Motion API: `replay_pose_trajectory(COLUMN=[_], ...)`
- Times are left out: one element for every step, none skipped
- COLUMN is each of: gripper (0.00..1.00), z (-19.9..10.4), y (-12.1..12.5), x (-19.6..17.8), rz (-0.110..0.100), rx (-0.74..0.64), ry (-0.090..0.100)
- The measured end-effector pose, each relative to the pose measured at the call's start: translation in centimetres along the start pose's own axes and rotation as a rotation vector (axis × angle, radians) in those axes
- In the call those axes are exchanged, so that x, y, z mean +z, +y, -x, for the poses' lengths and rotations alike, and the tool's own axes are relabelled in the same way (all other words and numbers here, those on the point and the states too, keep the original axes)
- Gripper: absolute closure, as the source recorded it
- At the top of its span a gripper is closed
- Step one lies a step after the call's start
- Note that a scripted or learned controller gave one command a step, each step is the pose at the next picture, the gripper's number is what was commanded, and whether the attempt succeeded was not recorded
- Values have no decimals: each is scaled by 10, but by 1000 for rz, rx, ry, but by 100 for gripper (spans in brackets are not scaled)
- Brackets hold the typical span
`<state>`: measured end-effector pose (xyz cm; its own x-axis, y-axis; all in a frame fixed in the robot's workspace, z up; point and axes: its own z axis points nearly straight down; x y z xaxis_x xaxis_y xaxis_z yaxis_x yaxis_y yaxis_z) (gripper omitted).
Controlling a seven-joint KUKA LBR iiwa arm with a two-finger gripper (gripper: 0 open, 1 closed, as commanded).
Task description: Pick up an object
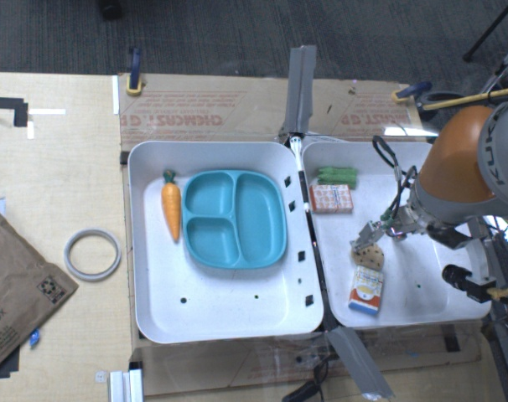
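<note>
— What is lying around the tape ring [70, 254] on the desk [53, 174]?

— A brown cardboard box [15, 287] is lying just left of the ring and below it, running off the edge of the view.

— And above the ring?

— A black L-shaped mark [11, 107] is sitting well above it to the left. A blue clamp [134, 72] is gripping a printed cardboard sheet [204, 107] well above it to the right. Dark carpet [237, 15] is showing beyond both.

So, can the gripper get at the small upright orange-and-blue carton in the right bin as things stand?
Probably yes. The gripper hangs just above the small orange-and-blue carton in the right white bin, with nothing between them. The red-and-white box and green item lie farther back, out of the way.
</note>
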<state>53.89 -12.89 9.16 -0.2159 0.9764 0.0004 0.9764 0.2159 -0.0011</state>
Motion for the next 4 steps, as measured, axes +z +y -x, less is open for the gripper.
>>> replay_pose_trajectory(gripper=[0, 100, 0, 0], z=[-38, -37, -37, -31], y=[-40, -40, -40, 0], x=[1, -8, -8, 1], rz=[-1, -1, -1, -1], rx=[-14, -10, -11, 13], ry=[0, 0, 0, -1])
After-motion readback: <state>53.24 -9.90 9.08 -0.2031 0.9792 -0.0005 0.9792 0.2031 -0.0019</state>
